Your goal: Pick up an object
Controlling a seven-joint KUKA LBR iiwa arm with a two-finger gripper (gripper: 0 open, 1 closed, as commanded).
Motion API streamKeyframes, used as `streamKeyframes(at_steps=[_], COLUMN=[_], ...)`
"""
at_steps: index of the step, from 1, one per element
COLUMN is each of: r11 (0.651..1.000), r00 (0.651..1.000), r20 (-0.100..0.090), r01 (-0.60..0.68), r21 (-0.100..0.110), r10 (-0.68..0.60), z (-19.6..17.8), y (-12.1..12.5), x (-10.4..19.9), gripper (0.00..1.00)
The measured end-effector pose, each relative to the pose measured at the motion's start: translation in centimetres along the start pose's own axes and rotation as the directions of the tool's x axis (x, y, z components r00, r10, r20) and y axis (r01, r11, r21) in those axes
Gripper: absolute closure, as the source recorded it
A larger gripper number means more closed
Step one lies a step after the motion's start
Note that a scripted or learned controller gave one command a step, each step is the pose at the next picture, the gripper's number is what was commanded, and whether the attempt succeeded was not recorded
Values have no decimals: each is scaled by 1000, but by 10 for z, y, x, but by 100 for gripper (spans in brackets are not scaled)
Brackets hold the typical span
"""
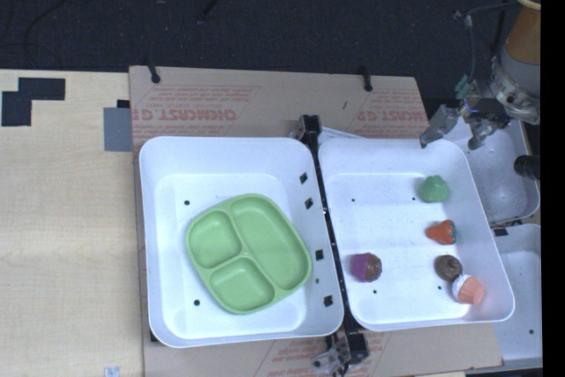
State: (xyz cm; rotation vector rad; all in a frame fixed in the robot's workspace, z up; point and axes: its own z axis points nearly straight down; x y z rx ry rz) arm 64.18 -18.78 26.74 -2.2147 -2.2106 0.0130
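Observation:
The right bin (388, 313) holds several small toy foods: a green one (433, 188) near its far right, an orange-red one (442, 232) below it, a purple one (365, 266) toward the middle, a brown one (448, 267) and a pink-and-white one (469, 289) at the near right corner. My gripper (460, 127) hangs above the bin's far right corner, up and right of the green item. Its two fingers stand apart with nothing between them.
The left bin (168, 181) carries a green divided plate (247, 252). A black clip bar (322, 234) runs between the bins. Brown cardboard (265, 106) lies under both. The arm's orange band (523, 31) is at the far right edge.

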Motion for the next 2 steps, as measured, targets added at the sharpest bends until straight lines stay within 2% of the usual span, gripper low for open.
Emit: streamKeyframes(at_steps=[1, 2], r11=[1000, 1000], r00=[1000, 1000], r20=[2, 2], r01=[2, 2], r21=[-13, -7], r10=[-2, -2], z=[-9, 47], y=[2, -4], x=[0, -8], gripper=[0, 0])
